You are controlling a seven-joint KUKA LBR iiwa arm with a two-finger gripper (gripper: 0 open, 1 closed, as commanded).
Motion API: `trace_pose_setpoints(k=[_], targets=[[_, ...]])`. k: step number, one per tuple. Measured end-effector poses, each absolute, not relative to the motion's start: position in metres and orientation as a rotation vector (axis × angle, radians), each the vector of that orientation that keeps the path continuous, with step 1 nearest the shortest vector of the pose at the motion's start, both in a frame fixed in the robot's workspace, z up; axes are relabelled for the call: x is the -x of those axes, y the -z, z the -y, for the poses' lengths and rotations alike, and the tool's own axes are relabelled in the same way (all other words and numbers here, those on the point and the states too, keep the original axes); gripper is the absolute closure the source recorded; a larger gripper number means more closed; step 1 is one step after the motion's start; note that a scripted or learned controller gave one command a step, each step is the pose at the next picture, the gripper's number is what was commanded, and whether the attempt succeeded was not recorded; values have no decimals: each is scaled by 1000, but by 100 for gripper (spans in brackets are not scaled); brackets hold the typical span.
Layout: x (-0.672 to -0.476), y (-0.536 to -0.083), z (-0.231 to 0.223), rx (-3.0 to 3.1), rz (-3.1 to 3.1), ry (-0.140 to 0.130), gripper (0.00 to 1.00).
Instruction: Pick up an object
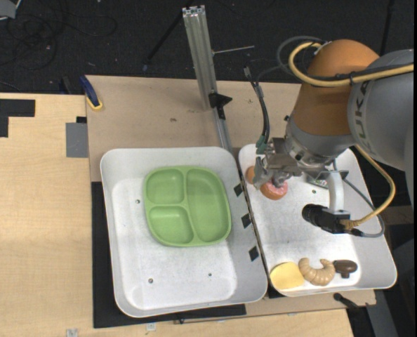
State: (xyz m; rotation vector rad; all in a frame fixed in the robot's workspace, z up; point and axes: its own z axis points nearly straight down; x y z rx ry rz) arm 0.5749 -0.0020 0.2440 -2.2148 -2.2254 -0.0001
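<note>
Lying directly under the tool (pixel 270 176), a pink object (pixel 274 189); tool's grip state indiscernible.

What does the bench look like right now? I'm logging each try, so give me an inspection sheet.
Surface: two white bins, left bin, right bin, on a bench.
Job's things: pink piece under the gripper; yellow piece, tan piece and brown piece at the right bin's near edge.
Clutter: green tray in the left bin.
Grippers: gripper low over the pink piece.
Cables: yellow hose along the arm.
Surroundings: metal post behind.
</note>
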Motion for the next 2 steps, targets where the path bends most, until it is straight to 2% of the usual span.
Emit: trace_pose_setpoints(k=[1,2], targets=[[-600,-242,-39,2216,2225,0,100],[-610,-237,-97,2214,2226,-1,100]])
